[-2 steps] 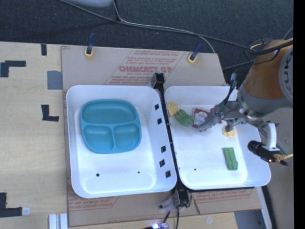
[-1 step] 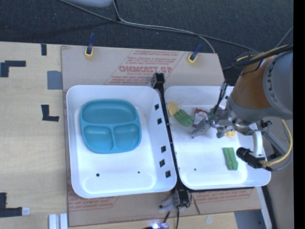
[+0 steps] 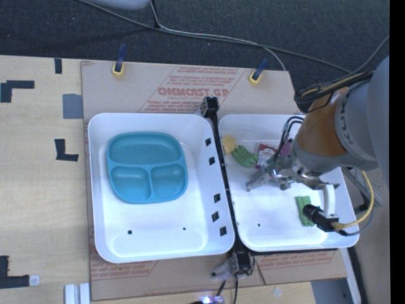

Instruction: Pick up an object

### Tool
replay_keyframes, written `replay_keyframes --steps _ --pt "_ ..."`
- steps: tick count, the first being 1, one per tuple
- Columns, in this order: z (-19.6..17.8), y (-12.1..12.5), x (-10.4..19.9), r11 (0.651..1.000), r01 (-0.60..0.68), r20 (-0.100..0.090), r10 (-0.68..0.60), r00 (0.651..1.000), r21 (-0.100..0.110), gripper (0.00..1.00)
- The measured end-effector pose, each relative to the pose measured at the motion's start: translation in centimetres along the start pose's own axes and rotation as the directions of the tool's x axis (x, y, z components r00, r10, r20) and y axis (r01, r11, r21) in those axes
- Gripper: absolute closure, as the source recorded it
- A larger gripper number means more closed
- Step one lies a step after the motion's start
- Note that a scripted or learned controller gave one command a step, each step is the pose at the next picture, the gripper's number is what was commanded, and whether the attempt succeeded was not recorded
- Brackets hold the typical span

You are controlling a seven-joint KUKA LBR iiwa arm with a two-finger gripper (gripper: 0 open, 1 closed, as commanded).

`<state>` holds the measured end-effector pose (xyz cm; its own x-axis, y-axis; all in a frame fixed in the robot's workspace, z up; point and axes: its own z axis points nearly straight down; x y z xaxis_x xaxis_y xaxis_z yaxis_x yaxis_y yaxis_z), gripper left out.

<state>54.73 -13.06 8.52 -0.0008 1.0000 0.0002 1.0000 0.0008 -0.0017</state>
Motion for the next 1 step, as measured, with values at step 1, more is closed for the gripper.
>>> replay_keyframes --steps 1 --pt "-0.96 0.05 -0.07 1.0 0.0 0.003 0.0 1.0 -0.002 1.0"
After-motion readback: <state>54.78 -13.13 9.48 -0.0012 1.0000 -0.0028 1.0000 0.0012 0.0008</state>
